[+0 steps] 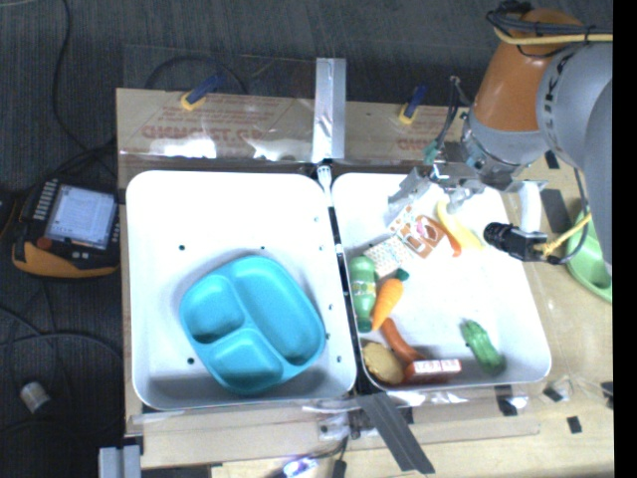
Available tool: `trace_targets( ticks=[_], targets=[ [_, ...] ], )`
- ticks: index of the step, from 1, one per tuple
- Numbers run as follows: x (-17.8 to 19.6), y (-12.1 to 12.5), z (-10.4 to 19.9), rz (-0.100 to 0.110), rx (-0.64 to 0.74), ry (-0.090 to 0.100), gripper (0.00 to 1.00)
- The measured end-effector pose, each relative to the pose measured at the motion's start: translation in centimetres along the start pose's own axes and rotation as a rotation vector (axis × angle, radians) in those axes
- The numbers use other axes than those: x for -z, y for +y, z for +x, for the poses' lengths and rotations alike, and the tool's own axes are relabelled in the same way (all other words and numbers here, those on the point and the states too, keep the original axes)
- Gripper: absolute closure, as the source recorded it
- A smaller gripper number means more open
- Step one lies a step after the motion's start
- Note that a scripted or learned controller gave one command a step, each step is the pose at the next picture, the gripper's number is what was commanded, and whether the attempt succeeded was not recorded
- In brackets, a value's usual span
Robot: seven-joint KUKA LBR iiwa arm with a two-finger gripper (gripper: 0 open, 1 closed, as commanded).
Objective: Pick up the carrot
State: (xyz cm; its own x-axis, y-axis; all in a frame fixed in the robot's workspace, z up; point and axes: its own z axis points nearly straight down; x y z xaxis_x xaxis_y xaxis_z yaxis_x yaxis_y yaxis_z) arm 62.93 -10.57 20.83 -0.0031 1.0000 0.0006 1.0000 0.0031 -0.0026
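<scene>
Bins (227, 192): smooth white plastic, faint sheen.
Plate (253, 322): turquoise plastic, smooth, softly glossy on its ridges.
Carrot (388, 295): orange, smooth, looks like moulded plastic.
Pickle (481, 344): green, bumpy surface, slight shine.
Arm (542, 78): grey shell matt, orange band glossy.
Bench (249, 118): bare brown board at the far edge, under crinkled clear film.
Floor (90, 38): dark, rough, carpet-like weave.

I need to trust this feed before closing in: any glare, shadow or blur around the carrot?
Camera view: the small orange carrot with a green top is evenly lit and fairly sharp; the shallow white right-hand bin looks bright around it, without hiding glare; the two-finger gripper looks soft, and its fingers are hard to read.
</scene>
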Motion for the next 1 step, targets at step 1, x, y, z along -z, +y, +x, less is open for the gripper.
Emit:
trace_targets(
  ticks=[1],
  targets=[
    [0.84,0.03,0.17,0.002,0.003,0.002,1.00]
  ],
)
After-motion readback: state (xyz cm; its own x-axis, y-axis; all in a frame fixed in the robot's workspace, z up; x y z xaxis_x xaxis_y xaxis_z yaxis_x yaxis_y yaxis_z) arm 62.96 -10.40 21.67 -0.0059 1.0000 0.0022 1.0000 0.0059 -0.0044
